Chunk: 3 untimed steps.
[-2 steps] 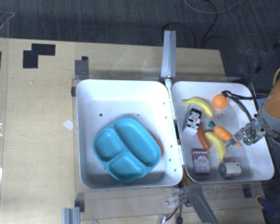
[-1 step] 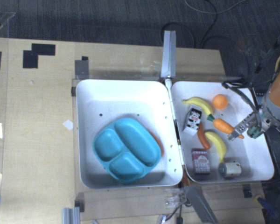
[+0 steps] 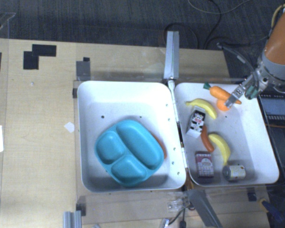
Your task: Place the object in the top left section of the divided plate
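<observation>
The gripper (image 3: 233, 99) sits at the carrot (image 3: 219, 95) in the right bin (image 3: 256, 141); its grip I cannot tell. The blue divided plate (image 3: 129, 151) lies in the left bin (image 3: 92, 108).

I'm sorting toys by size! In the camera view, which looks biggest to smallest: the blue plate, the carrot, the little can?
1. blue divided plate
2. carrot
3. small can
Carrot and can look close, so that order is unsure.

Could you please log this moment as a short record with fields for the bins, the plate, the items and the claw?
left bin: holds blue divided plate, sections bare
right bin: carrot, two bananas, cow-print carton, sausage, red packet, can
claw: at the carrot's right end; grasp unclear
</observation>
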Each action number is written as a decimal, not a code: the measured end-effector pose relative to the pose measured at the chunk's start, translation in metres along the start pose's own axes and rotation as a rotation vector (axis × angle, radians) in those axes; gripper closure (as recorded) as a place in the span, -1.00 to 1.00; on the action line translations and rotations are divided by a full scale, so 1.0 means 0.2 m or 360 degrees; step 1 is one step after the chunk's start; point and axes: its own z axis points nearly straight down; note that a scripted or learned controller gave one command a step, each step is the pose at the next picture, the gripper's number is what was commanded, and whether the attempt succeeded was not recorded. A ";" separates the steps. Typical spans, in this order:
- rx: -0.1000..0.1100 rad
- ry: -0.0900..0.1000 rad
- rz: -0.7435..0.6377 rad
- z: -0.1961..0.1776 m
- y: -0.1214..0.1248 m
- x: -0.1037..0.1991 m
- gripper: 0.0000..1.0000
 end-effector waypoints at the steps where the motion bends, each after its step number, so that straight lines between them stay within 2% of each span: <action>1: -0.0001 -0.0007 -0.0179 -0.84 -0.20 -0.29 1.00; 2: 0.0000 -0.0004 -0.0063 -0.83 -0.10 -0.47 1.00; 3: 0.0001 -0.0002 -0.0356 -0.76 -0.11 -0.37 1.00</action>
